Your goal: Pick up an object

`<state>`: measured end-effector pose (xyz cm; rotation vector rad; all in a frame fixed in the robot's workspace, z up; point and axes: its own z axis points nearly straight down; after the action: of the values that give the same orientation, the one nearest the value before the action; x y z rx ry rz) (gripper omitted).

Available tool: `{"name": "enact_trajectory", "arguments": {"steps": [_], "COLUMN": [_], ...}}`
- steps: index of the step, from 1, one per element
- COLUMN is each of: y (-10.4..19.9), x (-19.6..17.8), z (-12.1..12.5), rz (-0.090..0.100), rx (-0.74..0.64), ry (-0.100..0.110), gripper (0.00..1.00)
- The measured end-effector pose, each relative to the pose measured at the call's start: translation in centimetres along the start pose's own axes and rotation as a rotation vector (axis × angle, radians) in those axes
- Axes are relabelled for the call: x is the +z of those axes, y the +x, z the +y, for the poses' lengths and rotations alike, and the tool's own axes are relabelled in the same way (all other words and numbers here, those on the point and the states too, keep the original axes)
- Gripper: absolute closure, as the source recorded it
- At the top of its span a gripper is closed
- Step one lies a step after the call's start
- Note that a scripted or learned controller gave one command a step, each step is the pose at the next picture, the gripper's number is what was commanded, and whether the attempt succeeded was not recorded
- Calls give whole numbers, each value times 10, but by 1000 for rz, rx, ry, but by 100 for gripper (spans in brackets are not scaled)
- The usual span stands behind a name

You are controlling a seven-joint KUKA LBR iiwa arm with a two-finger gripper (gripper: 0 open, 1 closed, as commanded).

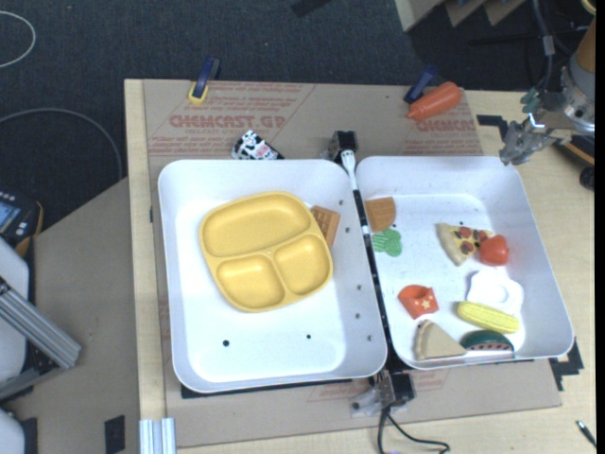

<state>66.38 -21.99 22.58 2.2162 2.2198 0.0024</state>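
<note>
end effector (pixel 519 143) above right bin's (pixel 539 218) far right corner, finger state impossible to tell, nothing seen held | risk: crowded toy food, likely slips on glossy corn (pixel 488 317) or flat pizza slice (pixel 460 241) | targets in right bin, small rounded plastic; yellow divided plate (pixel 266 250) smooth, in left bin (pixel 189 301)

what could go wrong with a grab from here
The toys in the right bin lie crowded: the corn cob overlaps the fried egg and the watermelon slice, so a grab might catch two or slip. The tomato touches the pizza slice and could roll. The gripper hangs outside the bin's far corner and could clip the rim coming in.
</note>
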Motion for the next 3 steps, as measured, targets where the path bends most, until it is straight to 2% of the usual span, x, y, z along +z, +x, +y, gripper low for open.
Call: {"name": "enact_trajectory", "arguments": {"steps": [2, 3], "y": [116, 159], "x": [10, 0], "z": [-42, -54], "rz": [6, 5], "rx": [-4, -3], "ry": [8, 7], "gripper": [100, 100]}}
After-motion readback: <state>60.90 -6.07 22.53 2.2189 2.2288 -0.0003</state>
